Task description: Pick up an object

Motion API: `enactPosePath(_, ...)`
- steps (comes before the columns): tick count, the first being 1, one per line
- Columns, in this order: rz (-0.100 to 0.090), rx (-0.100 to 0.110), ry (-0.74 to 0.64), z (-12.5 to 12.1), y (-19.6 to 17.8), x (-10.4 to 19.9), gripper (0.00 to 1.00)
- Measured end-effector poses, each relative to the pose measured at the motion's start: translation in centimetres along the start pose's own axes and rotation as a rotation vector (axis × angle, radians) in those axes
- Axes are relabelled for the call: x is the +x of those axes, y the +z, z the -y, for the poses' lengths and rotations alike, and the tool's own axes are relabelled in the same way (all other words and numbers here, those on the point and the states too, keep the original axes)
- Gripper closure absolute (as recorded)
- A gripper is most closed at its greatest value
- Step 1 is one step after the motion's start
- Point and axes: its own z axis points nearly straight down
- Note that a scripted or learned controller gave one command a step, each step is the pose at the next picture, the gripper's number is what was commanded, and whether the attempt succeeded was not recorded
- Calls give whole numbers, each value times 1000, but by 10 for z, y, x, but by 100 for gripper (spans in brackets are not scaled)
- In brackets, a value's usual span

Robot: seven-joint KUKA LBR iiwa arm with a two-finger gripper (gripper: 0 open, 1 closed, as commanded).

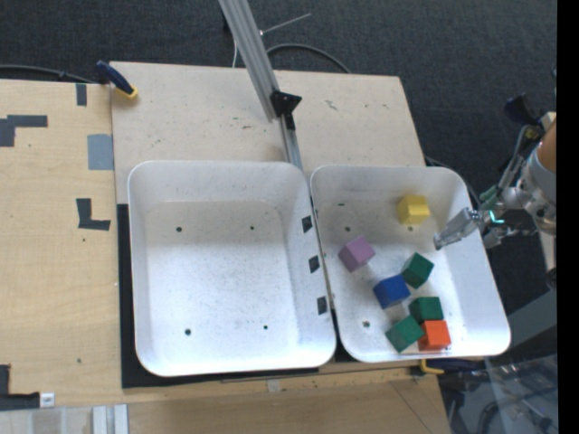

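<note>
We've got our gripper (463, 226) at the right rim of the right bin (380, 181), holding nothing, though we can't tell how it's set. The yellow cube (414, 210) near the far right corner looks light, rigid and matte, so we'd pinch two opposite flat faces.

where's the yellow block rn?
Camera view: the yellow block sits in the right bin, near its far right corner, left of the gripper and up-right of the purple block.
</note>
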Motion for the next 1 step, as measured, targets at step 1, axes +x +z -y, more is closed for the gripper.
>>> enactPosePath(1, 1, -3, -1, -1, -2, 0, 0)
